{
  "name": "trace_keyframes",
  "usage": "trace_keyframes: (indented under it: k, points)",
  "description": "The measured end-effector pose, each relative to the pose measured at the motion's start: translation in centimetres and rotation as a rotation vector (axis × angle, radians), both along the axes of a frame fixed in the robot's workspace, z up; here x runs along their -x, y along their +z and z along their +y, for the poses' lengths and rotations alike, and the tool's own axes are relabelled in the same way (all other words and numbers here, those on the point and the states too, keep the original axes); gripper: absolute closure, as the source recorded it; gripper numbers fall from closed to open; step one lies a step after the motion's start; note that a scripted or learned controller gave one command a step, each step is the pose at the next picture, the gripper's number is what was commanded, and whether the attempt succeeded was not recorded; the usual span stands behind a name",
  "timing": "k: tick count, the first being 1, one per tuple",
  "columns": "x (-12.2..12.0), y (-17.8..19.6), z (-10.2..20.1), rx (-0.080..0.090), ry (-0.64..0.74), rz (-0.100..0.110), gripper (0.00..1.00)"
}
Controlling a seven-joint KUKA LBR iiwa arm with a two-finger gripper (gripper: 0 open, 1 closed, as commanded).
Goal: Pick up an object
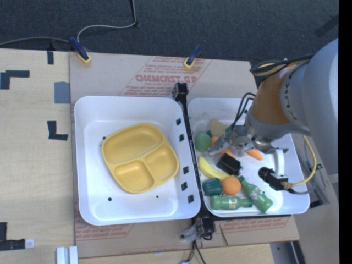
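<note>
gripper [230, 147] down low in the right bin [300, 205], can't tell its state tbh | toys piled there: banana [210, 169], orange [231, 186], green bottle [231, 203] | yellow tray [140, 157] in left bin [88, 147]

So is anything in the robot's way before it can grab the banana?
Nothing lies over the banana, but it is crowded. The tool hangs just above it by the green ball, with a black block right beside the banana and an orange near its lower end.
</note>
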State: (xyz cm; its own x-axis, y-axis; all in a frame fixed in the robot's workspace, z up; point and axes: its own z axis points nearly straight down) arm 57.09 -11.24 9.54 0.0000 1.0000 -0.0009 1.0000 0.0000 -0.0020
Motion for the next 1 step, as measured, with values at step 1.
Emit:
trace_keyframes:
  k: [1]
  points:
    - [-6.23, -0.96, 1.84, 0.0, 0.002, -0.006, 0.0]
